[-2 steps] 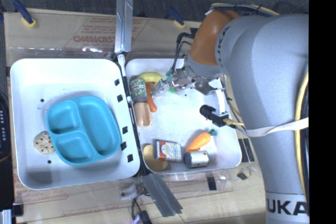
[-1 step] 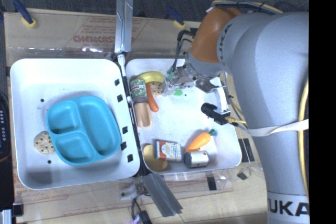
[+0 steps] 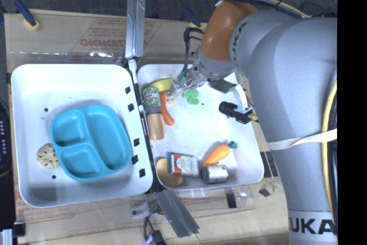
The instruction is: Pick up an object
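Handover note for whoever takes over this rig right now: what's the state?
Claw hangs over the far end of the right bin, beside a green toy and a banana; no object seen in it.
Carrot, box and can lie at the near end; blue plate and cookie in the left bin.
Done: approach only.
Left: grasp and lift one object.

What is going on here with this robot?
The grey arm reaches into the right bin, its end effector low at the far end, beside a small green toy and a yellow piece. Whether it holds anything cannot be seen. A toy carrot, a box and a can lie near the front. The left bin has a blue divided plate and a cookie.
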`<state>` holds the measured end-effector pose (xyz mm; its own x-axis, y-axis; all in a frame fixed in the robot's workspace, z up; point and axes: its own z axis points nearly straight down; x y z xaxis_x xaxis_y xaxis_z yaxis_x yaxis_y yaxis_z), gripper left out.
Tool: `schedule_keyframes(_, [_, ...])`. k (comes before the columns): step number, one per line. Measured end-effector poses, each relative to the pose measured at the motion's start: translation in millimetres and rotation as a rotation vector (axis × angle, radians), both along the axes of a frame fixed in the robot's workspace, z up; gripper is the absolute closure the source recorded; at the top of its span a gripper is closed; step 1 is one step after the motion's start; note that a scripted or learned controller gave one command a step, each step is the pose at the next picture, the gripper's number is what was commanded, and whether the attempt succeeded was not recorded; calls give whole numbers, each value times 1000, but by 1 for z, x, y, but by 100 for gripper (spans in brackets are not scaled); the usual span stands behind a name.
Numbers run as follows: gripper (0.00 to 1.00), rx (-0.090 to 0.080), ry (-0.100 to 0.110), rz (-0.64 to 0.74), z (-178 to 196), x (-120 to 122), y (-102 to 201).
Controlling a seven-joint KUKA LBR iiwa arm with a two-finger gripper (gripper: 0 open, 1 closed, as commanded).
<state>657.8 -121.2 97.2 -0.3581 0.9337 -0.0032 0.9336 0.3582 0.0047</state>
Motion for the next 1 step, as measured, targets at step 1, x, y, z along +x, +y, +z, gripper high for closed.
schedule_keyframes(1, [100,-1,0,265,0,1,-8])
